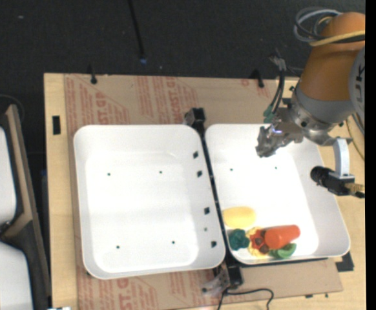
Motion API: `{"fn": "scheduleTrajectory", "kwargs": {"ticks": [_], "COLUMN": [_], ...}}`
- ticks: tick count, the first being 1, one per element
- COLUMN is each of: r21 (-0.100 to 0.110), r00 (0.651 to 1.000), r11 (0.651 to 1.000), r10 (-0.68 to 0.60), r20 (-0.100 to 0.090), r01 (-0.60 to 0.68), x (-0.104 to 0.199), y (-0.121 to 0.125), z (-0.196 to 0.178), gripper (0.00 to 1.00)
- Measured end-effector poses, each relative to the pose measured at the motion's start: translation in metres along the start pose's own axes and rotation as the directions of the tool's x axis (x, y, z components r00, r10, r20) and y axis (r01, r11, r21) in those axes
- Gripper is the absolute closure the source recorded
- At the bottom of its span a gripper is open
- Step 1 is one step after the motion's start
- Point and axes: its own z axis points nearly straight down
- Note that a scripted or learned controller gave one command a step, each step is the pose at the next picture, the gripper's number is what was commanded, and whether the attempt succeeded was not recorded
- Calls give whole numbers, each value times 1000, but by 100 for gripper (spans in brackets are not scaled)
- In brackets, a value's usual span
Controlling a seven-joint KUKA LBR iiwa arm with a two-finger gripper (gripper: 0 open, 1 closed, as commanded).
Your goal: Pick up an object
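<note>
While claw hangs over right bin, state unclear, toy pile well below, apart.

A pale wooden bench carries two white bins: one left of the gripper, one beneath it.

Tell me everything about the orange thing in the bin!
The orange thing is a smooth, plastic-looking toy shaped like a carrot, lying on its side in the near corner of the right bin. Its red-orange body points right, with a bit of green below its right end. It is packed against other small toys, and a yellow one lies just to its left.
</note>
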Motion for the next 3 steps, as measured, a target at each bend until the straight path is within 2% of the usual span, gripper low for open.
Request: {"fn": "scheduleTrajectory", "kwargs": {"ticks": [1,3], "r21": [2,1], "r00": [1000,1000], "r11": [1000,1000], "r10": [0,1], "r20": [0,0], "r01": [0,-1], "x": [54,153], "y": [23,52], "z": [14,42], "gripper": [100,100]}}
